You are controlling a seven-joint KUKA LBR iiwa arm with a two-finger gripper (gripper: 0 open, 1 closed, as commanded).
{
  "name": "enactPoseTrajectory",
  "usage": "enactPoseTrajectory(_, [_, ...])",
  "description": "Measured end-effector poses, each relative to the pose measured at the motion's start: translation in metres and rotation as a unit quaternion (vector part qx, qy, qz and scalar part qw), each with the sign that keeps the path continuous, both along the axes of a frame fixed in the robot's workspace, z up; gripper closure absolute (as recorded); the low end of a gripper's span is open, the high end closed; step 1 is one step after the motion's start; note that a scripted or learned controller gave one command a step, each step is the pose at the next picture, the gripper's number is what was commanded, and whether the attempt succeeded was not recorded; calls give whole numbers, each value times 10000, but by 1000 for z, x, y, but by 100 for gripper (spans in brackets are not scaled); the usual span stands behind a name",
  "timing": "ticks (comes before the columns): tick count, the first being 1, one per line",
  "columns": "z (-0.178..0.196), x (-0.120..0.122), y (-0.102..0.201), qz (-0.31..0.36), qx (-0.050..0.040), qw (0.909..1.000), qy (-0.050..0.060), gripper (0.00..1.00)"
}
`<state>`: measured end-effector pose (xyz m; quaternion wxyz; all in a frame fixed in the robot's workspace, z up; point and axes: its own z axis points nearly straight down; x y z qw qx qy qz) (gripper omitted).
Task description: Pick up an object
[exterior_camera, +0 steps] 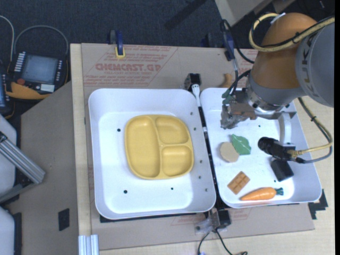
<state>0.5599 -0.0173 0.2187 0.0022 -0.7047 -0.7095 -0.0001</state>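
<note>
In the right-hand shallow white bin [311,187], upper left part, the gripper [232,118] of the grey and orange arm [281,57] hangs above bare bin floor. Whether the gripper is spread or pressed together cannot be told from this slanted view, and nothing can be made out in its grasp.

Progress: judged as not yet achieved. Every candidate object lies on the bin floor, none lifted. What is left appears to be the whole of it: choosing an object, descending, closing and raising.

Candidate objects, all in the right bin:
- a small green leaf-shaped piece [241,144], just below the gripper in the view and nearest to it;
- a round beige disc [229,153], touching or slightly overlapping the green piece on its left side;
- a brown rectangular waffle-patterned piece [238,182], lower down, apart from the others;
- an orange toy carrot with a green top [259,194], lying along the near rim.

Surroundings: the left-hand shallow white bin [106,158] holds a yellow plastic three-compartment plate [158,146], well apart from the gripper. Both bins sit on a brown board worktop [143,62].

Obstructions: the green piece and the disc lie close enough together that a grasp on one may disturb the other. The carrot's place against the rim leaves little room on that side. The brown piece lies flat and may be hard to grip.
</note>
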Motion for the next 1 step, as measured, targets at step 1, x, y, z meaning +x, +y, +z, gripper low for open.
enactPoseTrajectory(1, [11, -7, 56, 3, -4, 10000, -22, 100])
